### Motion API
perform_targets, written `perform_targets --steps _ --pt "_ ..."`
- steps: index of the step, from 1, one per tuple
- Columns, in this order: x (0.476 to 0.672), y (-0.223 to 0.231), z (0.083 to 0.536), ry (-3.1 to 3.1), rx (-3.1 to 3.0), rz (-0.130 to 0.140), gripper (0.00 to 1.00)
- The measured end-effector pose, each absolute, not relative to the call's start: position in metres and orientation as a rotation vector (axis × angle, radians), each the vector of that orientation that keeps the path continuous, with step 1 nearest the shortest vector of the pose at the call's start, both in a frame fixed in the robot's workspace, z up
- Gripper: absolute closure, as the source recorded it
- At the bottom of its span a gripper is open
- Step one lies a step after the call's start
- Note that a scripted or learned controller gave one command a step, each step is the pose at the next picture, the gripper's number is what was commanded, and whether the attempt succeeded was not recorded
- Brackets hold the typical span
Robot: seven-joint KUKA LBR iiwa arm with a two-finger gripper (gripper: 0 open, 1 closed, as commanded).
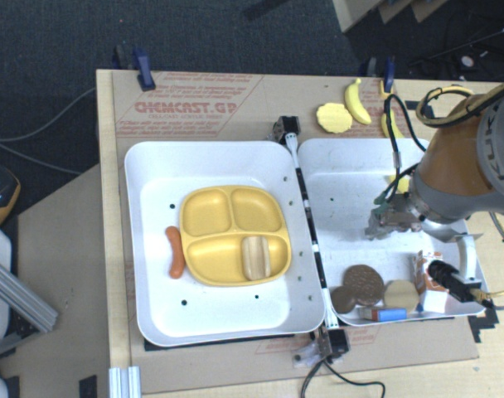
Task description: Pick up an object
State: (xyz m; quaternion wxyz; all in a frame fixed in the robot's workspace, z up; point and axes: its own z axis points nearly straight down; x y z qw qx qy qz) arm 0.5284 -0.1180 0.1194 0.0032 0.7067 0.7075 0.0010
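My gripper (386,222) hangs low over the middle of the right bin (343,181), its dark tip over bare white floor. The grey and orange arm (455,168) behind it covers the bin's right side. Loose objects lie along that bin's front edge: a round brown cookie (364,281), a tan disc (400,293), a blue marker (389,313) and a small orange and white item (425,273). They sit below and to the right of the gripper, apart from it. Nothing shows between the gripper and the bin floor.
The left bin (152,222) holds a yellow divided plate (233,235) with a bread roll (254,258) in its front right compartment, and an orange sausage (176,251) lies left of the plate. A banana (357,102) and a yellow piece (334,118) rest on the bench behind the right bin.
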Motion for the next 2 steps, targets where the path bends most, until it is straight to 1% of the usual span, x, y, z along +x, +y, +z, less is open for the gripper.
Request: perform_targets --steps 1,2 --pt "0.6052 -0.1428 0.1644 2.216 2.210 0.007 1.00" --pt "0.6010 -0.1417 0.1610 2.222 2.220 -0.001 0.00"
